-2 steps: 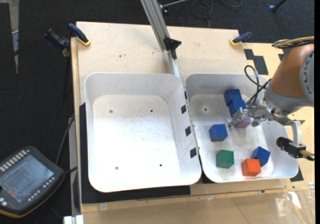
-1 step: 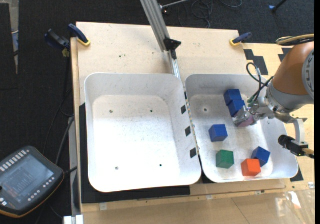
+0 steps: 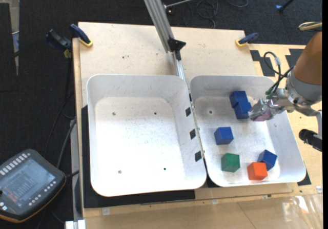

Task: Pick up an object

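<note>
Bright, even light; soft shadows; hand (image 3: 260, 112) perhaps slightly blurred.

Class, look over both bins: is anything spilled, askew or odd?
Nothing spilled. All the blocks lie loose in the right bin; two blue blocks sit pressed together beside the tool, each turned at its own angle.

Right bin (image 3: 287, 136) contents: five blocks. Two blue blocks (image 3: 239, 104) stand touching at the upper part of the bin floor, one just behind the other, close beside the claw (image 3: 259, 113). A third blue block (image 3: 223, 135) lies alone near the bin's middle. A green block (image 3: 230, 162) sits below it. An orange block (image 3: 257, 170) rests near the lower rim, touching a tilted blue block (image 3: 267, 158) just above it.
</note>
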### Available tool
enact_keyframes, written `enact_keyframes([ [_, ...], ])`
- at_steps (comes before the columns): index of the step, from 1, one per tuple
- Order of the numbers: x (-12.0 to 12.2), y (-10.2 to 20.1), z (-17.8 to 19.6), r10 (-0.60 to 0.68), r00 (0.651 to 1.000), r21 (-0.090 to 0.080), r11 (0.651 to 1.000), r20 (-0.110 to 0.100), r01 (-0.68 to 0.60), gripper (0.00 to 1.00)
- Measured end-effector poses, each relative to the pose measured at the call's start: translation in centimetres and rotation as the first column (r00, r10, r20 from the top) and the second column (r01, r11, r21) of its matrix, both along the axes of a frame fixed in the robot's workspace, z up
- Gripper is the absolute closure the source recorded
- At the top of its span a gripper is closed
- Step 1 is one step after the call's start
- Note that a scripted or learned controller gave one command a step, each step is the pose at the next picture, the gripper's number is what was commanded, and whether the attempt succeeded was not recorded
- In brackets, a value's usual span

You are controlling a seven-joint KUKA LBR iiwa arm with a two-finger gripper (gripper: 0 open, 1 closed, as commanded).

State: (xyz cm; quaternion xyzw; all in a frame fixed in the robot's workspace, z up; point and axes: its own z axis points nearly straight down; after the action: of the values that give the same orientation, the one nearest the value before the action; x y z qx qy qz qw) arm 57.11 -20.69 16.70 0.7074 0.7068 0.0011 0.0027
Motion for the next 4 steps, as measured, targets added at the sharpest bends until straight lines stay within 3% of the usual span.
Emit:
enact_keyframes([
  [2, 0.3, -0.3, 8.5, 0.003, 1.0, 0.0, 1.0, 0.0, -0.003, 1.0],
  [4, -0.7, 10.4, 9.5, 0.009, 1.0, 0.005, 1.0, -0.006, -0.009, 1.0],
])
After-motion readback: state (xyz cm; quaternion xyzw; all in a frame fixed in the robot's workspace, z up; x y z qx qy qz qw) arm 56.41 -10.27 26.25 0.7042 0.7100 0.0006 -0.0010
